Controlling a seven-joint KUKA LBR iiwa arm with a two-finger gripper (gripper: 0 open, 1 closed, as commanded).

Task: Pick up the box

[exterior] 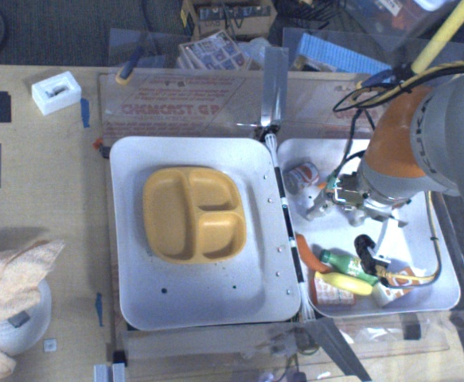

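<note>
tray (pixel 193 213) in left bin (pixel 128 293) | box (pixel 333 291) in right bin (pixel 446 293)

left bin (pixel 136 293): plain white
divided tray (pixel 193 213): mustard yellow all over
right bin (pixel 442 289): white too
bottle (pixel 345 261): green
banana (pixel 349 283): bright yellow
box (pixel 333 293): reddish with white print
arm (pixel 423 142): grey, orange band
surface (pixel 33 189): light tan wood
</note>
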